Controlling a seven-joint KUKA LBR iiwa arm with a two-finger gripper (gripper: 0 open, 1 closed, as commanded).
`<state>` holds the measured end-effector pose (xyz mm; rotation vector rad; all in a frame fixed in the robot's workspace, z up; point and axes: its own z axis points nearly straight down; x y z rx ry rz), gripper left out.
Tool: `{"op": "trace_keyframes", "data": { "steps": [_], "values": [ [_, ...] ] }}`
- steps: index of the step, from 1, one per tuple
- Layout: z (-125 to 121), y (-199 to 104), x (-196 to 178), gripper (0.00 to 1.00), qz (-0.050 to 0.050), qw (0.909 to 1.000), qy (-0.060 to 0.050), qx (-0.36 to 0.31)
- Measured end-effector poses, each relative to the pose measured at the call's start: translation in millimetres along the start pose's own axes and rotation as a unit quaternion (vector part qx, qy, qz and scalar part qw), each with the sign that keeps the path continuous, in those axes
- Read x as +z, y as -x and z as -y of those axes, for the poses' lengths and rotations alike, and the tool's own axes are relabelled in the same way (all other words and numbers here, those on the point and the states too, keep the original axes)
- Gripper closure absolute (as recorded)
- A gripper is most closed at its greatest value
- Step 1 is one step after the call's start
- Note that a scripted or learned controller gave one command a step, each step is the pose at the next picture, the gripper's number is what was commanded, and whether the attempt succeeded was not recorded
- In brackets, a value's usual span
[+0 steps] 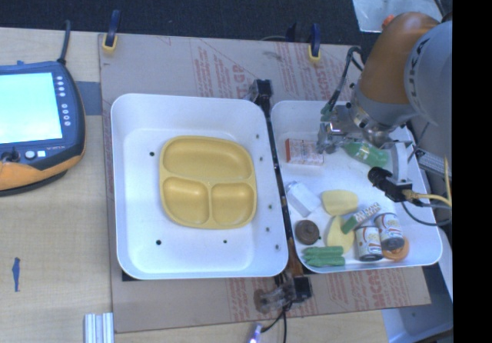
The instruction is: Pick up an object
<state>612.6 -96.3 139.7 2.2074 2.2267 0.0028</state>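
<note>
Two white bins sit side by side on the surface, and they're doing pretty different jobs. The left bin (pixel 131 249) has just a yellow divided tray (pixel 207 181) lying flat in the middle, so it reads like the drop-off side. The right bin (pixel 304 120) is where all the clutter lives: a small red-and-white packet (pixel 304 151) near the top, a white block (pixel 302 197), a brown round thing (pixel 307 231), a pale yellow piece (pixel 339 201), a green pod-like item (pixel 323 257) along the bottom edge, and a couple of small cans (pixel 380 241) in the lower right corner. A green packet (pixel 366 153) pokes out just beside the arm.

The gripper (pixel 330 134) hangs over the upper part of the right bin, just right of the red-and-white packet, coming in from the right. Honestly can't tell whether the jaws are spread or pressed together, it's just a dark metal blob from this angle, and I don't see anything between them.

My guess is the packet is the target since it's the closest thing, lying flat and a bit apart from the pile. Flat stuff like that is tricky to pinch, though. Nothing looks lifted yet, so I'd call this the approach stage.
</note>
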Motion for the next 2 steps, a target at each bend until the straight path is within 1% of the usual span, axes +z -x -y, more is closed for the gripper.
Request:
{"op": "trace_keyframes", "data": {
  "steps": [1,2],
  "values": [
    [1.9,0.0,42.1,1.0,-0.001,1.0,-0.001,0.002],
    [1.5,0.6,31.5,1.0,-0.001,1.0,-0.002,0.002]
  ]
}}
